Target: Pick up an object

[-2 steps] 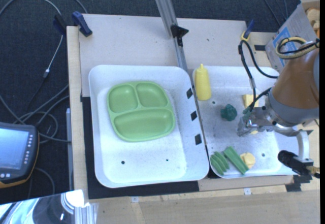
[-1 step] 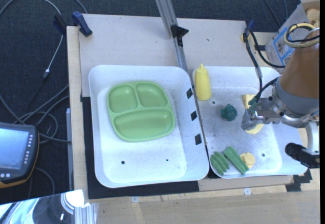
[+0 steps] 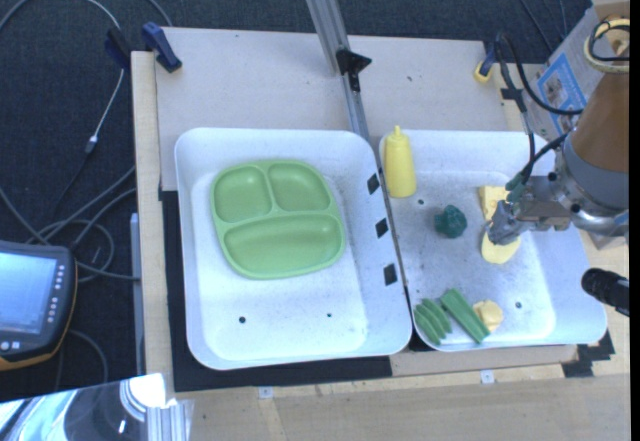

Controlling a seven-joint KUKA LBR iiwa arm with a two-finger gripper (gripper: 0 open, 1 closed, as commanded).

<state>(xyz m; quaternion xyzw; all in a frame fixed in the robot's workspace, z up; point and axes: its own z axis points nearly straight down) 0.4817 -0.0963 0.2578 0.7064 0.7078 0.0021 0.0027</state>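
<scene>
Directly beneath the hand lies a yellow piece, touching it.

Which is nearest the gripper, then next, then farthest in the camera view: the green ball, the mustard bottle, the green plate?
From the gripper:
1. Green ball, just to its left, right bin.
2. Mustard bottle, right bin's upper left corner.
3. Green plate, in the left bin.

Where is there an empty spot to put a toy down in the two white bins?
The left bin has bare floor below the green divided plate, toward the near rim. The right bin is crowded: yellow bottle, dark green lump, green pods, yellow pieces by the gripper. Its only open patch lies between the lump and the pods.
</scene>
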